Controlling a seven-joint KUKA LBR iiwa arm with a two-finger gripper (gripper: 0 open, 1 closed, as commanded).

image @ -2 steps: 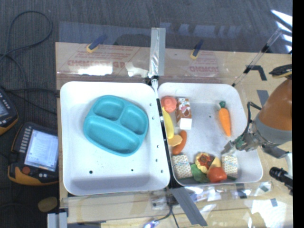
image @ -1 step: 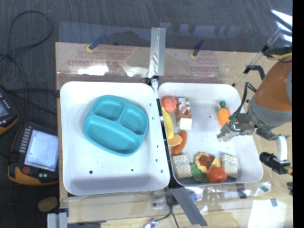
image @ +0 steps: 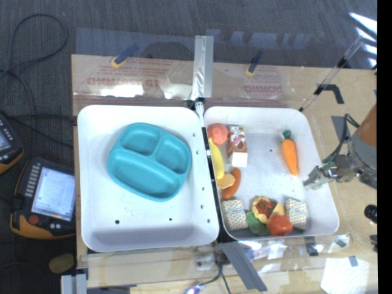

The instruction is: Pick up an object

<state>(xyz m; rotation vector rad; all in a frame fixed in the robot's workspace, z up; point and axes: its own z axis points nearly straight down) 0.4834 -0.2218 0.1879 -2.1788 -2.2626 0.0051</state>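
two white bins side by side on the bench. left bin (image: 92, 225) holds a blue divided plate (image: 150, 160), three compartments, lying slightly askew toward the bin's upper half. nothing sits on the plate.

right bin (image: 318, 158) holds the toy food. along its left wall, top to bottom: a round red-orange piece (image: 216, 131), a banana (image: 216, 160) lying lengthwise against the wall, an orange slice-like piece (image: 231, 182) below it. just beside these, a brown-and-white block (image: 237, 141) with a small white cube (image: 239, 159) touching its lower end. a carrot (image: 290, 154) with green top lies apart from the rest, toward the right side, pointing roughly down the bin. along the near wall a cluster: a patterned cube (image: 233, 214), a mixed green-yellow-red piece (image: 262, 210), a tomato (image: 280, 225), another patterned cube (image: 296, 212), all touching or nearly so.

gripper (image: 313, 180) at the right rim of the right bin, low, below and to the right of the carrot, not touching it. fingers too small and blurred; cannot tell whether spread or pressed together. nothing visible between them. arm's grey wrist (image: 352, 167) comes in from the right edge, orange band (image: 369, 127) just showing.
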